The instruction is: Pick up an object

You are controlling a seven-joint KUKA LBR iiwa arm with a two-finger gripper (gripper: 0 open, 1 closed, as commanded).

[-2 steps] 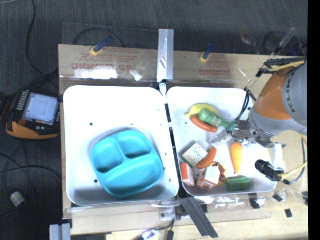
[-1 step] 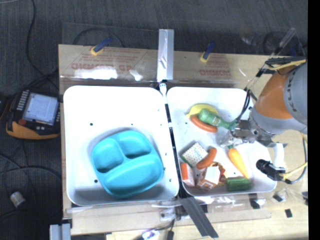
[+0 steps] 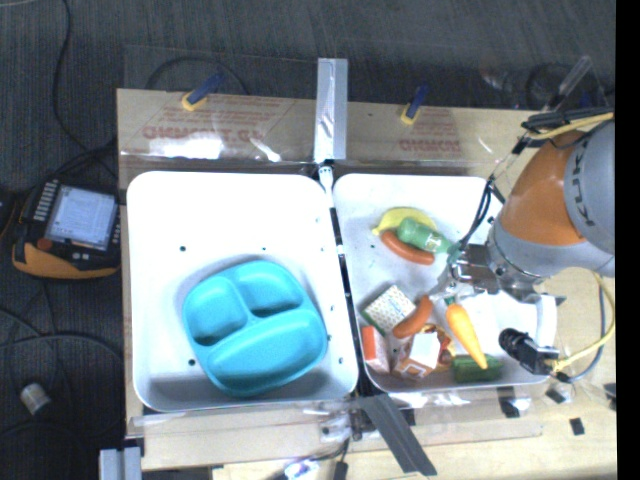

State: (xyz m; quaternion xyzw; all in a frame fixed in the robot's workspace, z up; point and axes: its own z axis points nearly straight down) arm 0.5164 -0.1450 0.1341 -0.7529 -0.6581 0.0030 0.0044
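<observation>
Carrot (image 3: 464,332) in right bin (image 3: 352,268), just beside lowered fingers (image 3: 452,290), their state impossible to tell.

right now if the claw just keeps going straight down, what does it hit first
Probably the orange carrot, which lies right under the claw among the toy food in the right bin. Depth is hard to judge from above, so the red sausage beside it is possible.

left bin (image 3: 160,208): divided plate (image 3: 254,326) inside | right bin (image 3: 350,268): toy foods (image 3: 425,333) clustered | arm (image 3: 560,218) over right bin's right side

Toy foods (image 3: 420,298) heaped in the right bin (image 3: 350,228).
</observation>
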